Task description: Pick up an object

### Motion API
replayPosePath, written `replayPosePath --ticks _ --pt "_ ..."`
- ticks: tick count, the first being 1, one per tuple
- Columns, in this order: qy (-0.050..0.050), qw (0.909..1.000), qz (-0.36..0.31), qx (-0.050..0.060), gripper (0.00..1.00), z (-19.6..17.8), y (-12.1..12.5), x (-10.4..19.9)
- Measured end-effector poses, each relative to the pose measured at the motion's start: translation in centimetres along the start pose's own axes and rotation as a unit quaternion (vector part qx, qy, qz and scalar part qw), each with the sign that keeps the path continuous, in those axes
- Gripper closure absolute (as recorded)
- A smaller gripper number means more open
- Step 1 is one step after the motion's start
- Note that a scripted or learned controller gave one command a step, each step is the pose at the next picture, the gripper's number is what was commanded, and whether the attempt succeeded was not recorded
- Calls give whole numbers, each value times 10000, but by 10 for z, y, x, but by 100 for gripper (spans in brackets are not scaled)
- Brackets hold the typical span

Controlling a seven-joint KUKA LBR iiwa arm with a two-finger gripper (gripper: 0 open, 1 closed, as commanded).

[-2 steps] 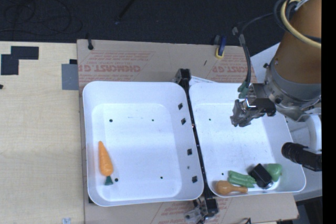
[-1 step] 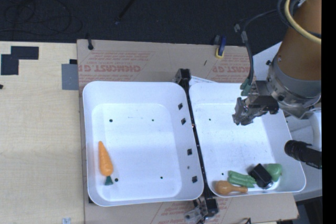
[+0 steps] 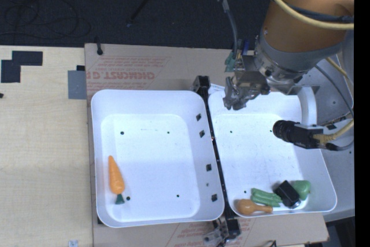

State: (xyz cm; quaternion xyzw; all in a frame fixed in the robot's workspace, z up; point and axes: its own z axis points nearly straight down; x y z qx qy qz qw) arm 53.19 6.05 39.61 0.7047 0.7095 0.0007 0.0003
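Camera view shows the tabletop with two white bins on it. In the left bin a toy carrot lies near the front left corner. The right bin has, along its front edge, an orange pear-shaped toy, a green pea pod, a black block and a green toy, all close together. The gripper hangs over the back left corner of the right bin; how its jaws stand I cannot tell, and nothing is seen between them.
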Motion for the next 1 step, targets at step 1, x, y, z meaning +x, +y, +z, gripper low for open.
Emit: replayPosePath --ticks 1 --pt "-1 10000 20 0 100 -43 -20 15"
